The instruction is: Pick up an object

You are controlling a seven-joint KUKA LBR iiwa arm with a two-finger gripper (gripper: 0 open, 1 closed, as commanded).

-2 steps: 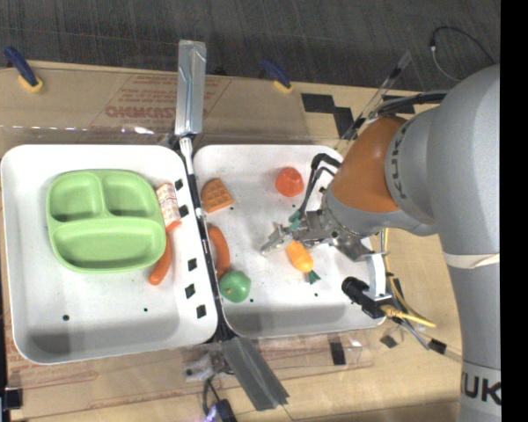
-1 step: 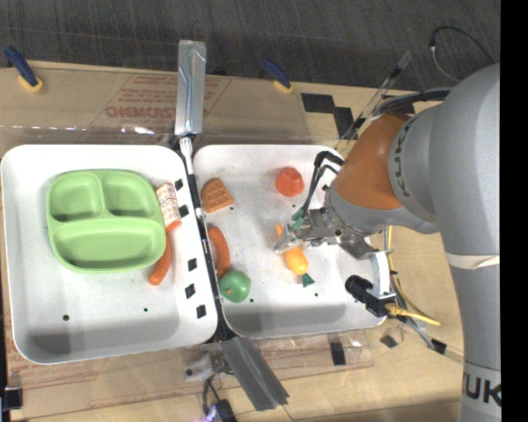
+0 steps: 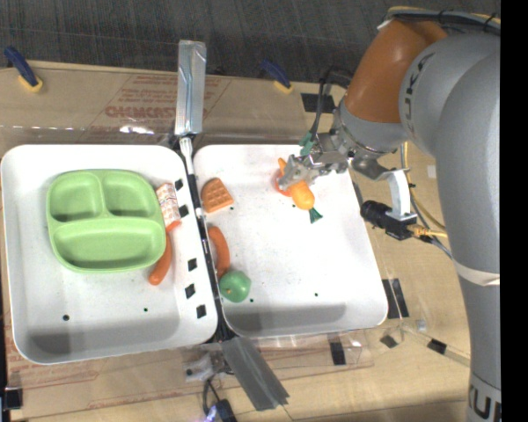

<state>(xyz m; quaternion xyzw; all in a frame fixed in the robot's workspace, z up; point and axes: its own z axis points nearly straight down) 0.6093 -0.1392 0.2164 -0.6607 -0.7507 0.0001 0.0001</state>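
Observation:
My gripper (image 3: pixel 293 179) is over the back middle of the right bin (image 3: pixel 334 288), reaching in from the right. An orange carrot toy (image 3: pixel 304 197) with a green tip sits right at its fingertips, and orange shows on both sides of the fingers (image 3: pixel 288 177), which look shut on it. I cannot tell whether the carrot touches the bin floor. Also in the right bin, along its left side, are a tan waffle-like piece (image 3: pixel 216 194), an orange sausage shape (image 3: pixel 218 246) and a green apple (image 3: pixel 235 286).
The left bin (image 3: pixel 35 323) holds a green divided plate (image 3: pixel 106 218), a small striped packet (image 3: pixel 167 203) and an orange stick (image 3: pixel 161 267) at the plate's right edge. A ridge (image 3: pixel 198 253) divides the bins. A black cable connector (image 3: pixel 383 216) hangs beside the right bin.

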